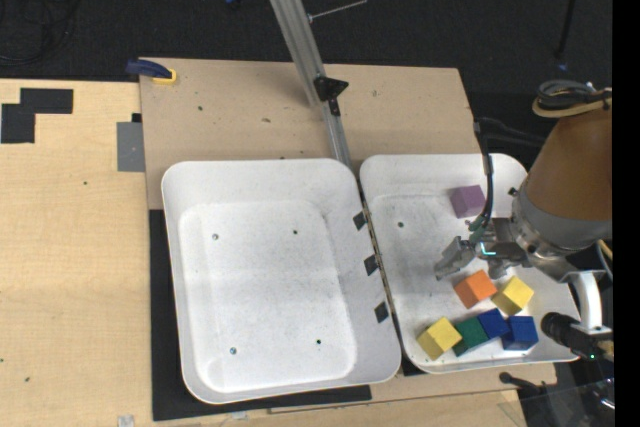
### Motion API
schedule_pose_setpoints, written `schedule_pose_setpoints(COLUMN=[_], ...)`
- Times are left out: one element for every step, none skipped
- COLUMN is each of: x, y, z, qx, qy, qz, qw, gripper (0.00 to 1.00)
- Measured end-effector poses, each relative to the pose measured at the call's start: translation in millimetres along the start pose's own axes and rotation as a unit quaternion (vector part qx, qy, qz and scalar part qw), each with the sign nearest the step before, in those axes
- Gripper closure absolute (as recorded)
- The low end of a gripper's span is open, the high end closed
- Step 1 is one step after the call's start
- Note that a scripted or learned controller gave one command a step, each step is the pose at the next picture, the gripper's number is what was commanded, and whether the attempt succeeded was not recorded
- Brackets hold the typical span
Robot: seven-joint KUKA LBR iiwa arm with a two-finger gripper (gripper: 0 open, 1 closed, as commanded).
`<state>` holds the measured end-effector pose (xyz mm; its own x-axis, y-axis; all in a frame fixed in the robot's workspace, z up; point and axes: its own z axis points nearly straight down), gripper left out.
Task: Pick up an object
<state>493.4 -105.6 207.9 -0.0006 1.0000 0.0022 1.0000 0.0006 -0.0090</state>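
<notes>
Well, I see the gripper [462, 256] low in the right bin [420, 177], at the frame's lower right, and I cannot tell how its jaws stand — they blur into one grey shape. The orange block [474, 288] lies just below it. A purple block [466, 200] sits above; a yellow block [516, 295], blue blocks [506, 328], a green one [473, 334] and another yellow [438, 338] cluster near the bin's lower edge.
</notes>
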Motion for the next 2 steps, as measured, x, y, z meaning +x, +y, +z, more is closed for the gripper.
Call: schedule_pose_setpoints(x=[-1, -2], y=[1, 7], z=[-2, 44], qx=[-0.003, 0.000], qy=[-0.001, 0.000], qz=[0.002, 0.001], qw=[1.0000, 1.0000], gripper=[0.00, 0.00])
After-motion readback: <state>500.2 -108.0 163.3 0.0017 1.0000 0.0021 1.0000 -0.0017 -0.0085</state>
